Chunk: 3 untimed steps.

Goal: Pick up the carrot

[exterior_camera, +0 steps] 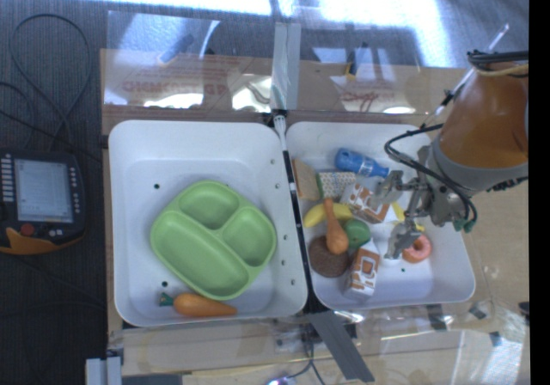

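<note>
The carrot [204, 307], orange with a small green top, lies on the floor of the left bin [137, 160] near its front edge, just below the green divided plate [215, 239]. My gripper [395, 216] hangs over the right bin [447, 280], far to the right of the carrot. It stands open with its fingers spread above the toys, and nothing is held between them.
The right bin holds several toy foods: a blue bottle [361, 163], a yellow banana [320, 214], an orange piece [335, 235], a brown disc [327, 258], small cartons [364, 271] and a ring doughnut [418, 249]. A teach pendant [39, 198] lies left of the bench.
</note>
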Tool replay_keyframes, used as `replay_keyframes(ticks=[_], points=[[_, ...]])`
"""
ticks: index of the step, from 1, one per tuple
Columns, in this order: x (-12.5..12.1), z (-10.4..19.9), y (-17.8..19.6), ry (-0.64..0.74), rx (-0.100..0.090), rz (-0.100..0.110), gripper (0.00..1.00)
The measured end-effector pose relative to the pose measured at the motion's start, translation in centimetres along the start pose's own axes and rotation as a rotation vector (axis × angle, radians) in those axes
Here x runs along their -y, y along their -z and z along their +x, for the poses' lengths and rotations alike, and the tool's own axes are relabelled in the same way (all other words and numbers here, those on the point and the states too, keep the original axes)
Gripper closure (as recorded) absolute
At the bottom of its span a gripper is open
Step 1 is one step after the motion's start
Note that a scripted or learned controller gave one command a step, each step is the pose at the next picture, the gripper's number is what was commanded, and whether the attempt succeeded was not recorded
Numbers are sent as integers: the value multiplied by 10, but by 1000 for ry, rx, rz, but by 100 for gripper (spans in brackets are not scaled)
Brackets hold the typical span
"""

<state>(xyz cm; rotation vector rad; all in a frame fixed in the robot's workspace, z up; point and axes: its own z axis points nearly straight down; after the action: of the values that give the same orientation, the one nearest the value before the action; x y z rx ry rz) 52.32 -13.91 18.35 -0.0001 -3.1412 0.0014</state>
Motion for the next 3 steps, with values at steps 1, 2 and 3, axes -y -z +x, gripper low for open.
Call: replay_keyframes(ticks=[1,2,3], points=[[-35,8,-74,-154,5,-1,0],[-41,31,-90,-172,26,4,0],[15,31,-92,487,21,7,0]])
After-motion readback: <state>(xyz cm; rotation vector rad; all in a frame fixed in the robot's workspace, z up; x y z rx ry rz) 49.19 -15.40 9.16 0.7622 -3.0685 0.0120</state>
